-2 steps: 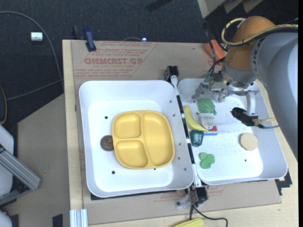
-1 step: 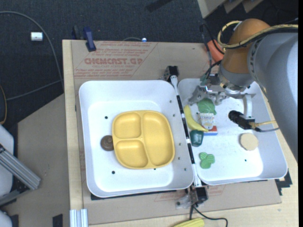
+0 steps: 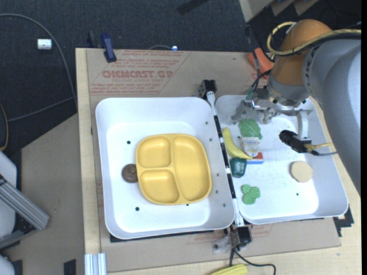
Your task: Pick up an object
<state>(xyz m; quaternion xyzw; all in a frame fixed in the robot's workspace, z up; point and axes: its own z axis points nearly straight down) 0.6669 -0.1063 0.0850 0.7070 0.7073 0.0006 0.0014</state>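
My gripper [image 3: 251, 113] hangs over the far left part of the right bin [image 3: 321, 202]. Directly below it lies a green and white packet [image 3: 250, 129], and whether the two touch I cannot tell. Next to the packet on the left a yellow banana [image 3: 231, 145] runs along the bin's left wall. A small red and blue item [image 3: 255, 155] and a dark green cup [image 3: 237, 167] sit just in front of the packet. A green leafy toy [image 3: 250, 194] lies nearer the front, and a beige round disc [image 3: 301, 171] rests to the right.
The left bin [image 3: 114, 119] holds a yellow divided plate [image 3: 173, 169] with a small brown round object [image 3: 129, 173] at its left side. A ridge between the two bins [image 3: 222, 153] runs close to the banana. The arm's grey body fills the right edge.
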